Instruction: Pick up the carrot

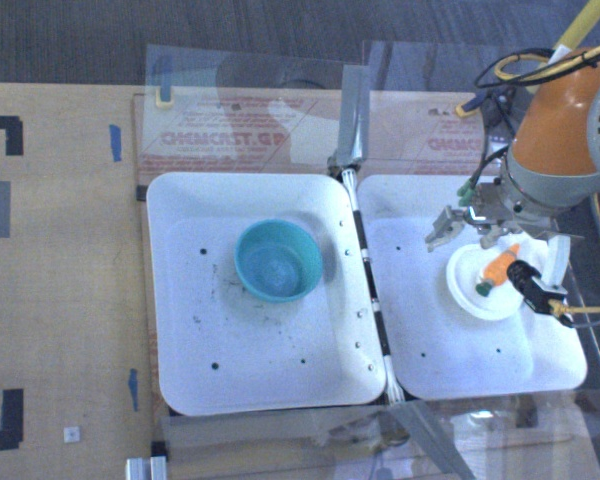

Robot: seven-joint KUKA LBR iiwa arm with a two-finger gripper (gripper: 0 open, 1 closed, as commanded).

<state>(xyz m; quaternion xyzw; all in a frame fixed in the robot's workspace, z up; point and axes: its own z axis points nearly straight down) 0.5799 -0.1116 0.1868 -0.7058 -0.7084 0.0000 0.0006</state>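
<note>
The carrot (499,266) is small and orange with a green tip. It lies on a white plate (470,293) in the right bin (420,338). My gripper (498,248) hangs right over the plate at the end of the grey and orange arm. Its fingers are spread, one grey finger (444,227) to the plate's left and the other at its right. The carrot sits below and between them, and nothing shows it gripped. The wrist hides the plate's far rim.
A teal bowl (276,259) stands in the middle of the left bin (180,348). A raised divider (368,288) separates the two bins. Black and yellow cables (525,66) loop above the arm at the top right.
</note>
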